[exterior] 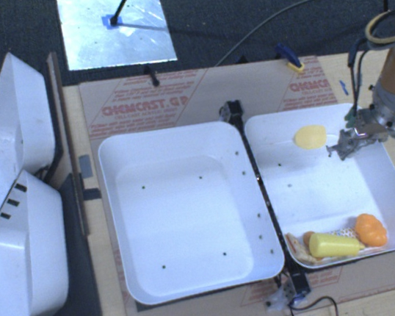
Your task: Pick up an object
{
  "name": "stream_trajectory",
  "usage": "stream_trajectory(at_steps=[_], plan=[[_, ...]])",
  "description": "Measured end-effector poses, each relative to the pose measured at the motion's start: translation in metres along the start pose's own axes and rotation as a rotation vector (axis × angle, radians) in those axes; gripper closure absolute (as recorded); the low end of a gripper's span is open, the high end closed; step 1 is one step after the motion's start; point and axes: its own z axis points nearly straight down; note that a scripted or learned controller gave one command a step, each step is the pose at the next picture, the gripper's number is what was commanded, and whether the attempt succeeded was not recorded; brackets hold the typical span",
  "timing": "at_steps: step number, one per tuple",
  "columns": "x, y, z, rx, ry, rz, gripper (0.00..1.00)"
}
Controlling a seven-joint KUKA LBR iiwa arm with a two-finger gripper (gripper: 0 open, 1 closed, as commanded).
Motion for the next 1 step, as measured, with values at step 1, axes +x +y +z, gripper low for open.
stream_trajectory(at_steps=[1], plan=[[-0.0002, 0.0007, -0.0269, 0.002, 0.001, -0.001, 1.0]])
